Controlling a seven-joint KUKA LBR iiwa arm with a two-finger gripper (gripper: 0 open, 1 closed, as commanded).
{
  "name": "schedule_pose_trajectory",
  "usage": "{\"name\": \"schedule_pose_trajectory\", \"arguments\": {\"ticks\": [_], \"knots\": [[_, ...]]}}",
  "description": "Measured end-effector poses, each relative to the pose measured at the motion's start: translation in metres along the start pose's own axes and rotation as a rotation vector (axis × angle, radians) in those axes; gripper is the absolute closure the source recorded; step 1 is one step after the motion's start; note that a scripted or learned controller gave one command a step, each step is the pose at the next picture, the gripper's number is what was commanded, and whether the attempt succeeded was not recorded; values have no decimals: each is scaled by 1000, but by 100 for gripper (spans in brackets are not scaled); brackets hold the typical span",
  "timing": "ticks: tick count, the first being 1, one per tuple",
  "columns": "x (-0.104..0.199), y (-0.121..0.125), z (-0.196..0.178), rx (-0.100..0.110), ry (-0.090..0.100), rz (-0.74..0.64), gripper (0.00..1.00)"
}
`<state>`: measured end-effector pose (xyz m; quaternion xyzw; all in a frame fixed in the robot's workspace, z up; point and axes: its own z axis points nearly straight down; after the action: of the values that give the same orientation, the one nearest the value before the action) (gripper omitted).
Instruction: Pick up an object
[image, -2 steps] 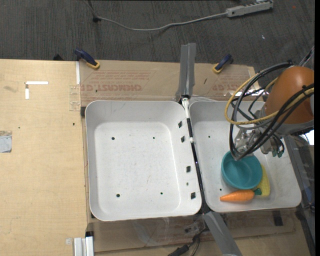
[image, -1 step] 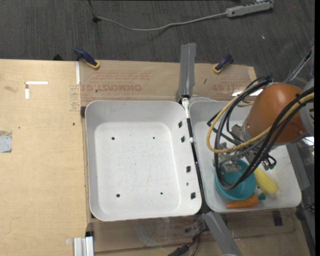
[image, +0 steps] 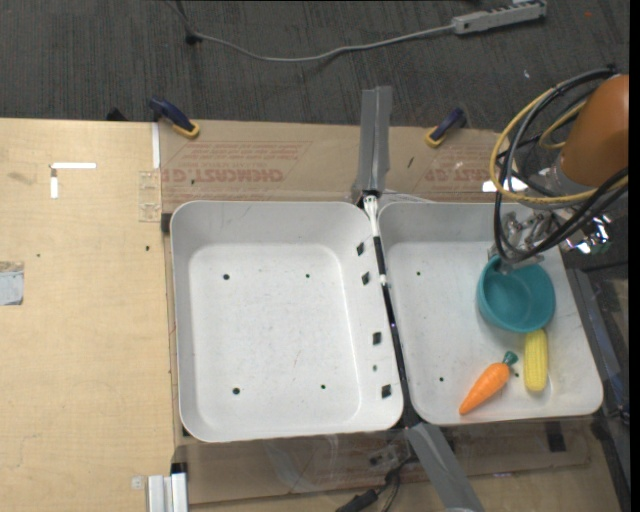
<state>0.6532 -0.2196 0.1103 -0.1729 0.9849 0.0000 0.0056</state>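
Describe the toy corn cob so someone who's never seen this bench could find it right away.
Look in the right-hand white bin, toward its near right corner. Just below the teal bowl lies the corn cob. It is pale yellow and lies lengthwise, unlike the orange, green-tipped carrot slanting beside it.

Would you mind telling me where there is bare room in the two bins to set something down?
The left bin offers a wide bare floor from wall to wall. In the right bin, the strip beside the divider is free. Its far-right side is crowded: the claw sits at the teal bowl, with the corn and carrot just below.
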Motion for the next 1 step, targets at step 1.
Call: {"name": "schedule_pose_trajectory", "arguments": {"ticks": [1], "knots": [[37,80,-60,0,5,-29,100]]}}
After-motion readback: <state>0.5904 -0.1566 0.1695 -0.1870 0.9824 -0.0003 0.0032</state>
